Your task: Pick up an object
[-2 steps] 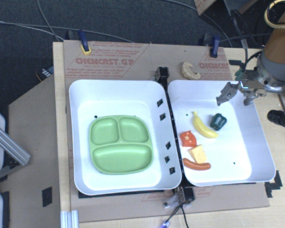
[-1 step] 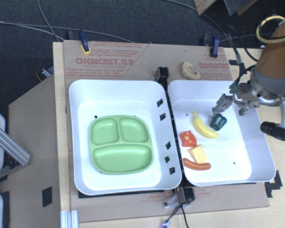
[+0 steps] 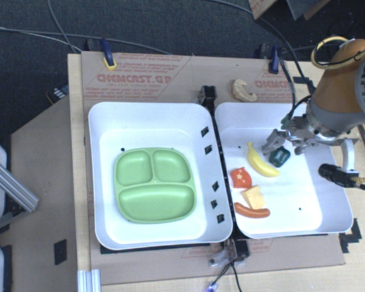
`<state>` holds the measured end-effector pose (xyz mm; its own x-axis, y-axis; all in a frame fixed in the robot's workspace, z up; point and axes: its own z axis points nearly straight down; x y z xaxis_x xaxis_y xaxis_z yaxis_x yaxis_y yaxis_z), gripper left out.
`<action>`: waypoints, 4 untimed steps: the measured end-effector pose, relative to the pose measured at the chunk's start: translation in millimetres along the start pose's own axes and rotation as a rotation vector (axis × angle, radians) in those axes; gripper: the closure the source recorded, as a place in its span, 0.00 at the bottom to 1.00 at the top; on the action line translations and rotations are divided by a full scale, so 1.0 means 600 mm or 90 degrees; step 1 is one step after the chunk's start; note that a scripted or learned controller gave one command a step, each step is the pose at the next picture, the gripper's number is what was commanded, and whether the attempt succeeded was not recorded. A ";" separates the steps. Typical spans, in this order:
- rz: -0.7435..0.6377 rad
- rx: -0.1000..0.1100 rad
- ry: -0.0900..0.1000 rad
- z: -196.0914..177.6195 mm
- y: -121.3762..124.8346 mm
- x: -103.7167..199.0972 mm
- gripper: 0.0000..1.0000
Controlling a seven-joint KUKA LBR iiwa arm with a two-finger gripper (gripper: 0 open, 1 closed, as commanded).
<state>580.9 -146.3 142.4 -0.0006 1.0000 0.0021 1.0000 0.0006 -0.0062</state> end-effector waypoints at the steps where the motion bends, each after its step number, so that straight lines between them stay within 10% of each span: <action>1: 0.000 -0.005 0.002 0.079 0.005 0.002 0.00; 2: -0.001 -0.011 0.001 0.053 0.009 0.002 1.00; 4: 0.000 -0.009 -0.002 -0.158 -0.002 -0.011 1.00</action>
<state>580.5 -153.3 237.0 -0.0006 1.0000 -0.0018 1.0000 0.0006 0.0074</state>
